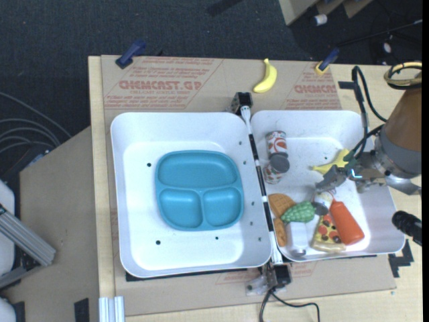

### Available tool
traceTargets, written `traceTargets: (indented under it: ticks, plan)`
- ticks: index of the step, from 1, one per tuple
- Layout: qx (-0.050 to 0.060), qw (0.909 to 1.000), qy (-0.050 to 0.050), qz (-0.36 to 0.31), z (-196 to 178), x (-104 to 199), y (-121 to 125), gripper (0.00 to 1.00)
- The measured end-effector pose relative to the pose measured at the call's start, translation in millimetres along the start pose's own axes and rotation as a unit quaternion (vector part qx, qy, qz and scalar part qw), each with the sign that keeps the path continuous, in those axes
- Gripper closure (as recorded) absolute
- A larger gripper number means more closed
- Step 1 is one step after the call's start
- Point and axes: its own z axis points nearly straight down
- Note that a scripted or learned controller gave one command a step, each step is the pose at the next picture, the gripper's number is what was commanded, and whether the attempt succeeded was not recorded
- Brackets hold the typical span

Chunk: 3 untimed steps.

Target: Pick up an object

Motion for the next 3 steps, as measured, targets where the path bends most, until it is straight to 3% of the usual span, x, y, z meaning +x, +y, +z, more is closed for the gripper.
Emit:
traceTargets:
  ticks: [1,2,3]
  plan:
    - [-0.002,1.0,-0.001,0.0,124.4,-41.8,63.6,0.0]
    - [-0.002,1.0,-0.001,0.0,114.6,-41.8,63.9,1.0]
    - [-0.002,1.0,-0.001,0.001,114.6,-41.8,63.8,0.0]
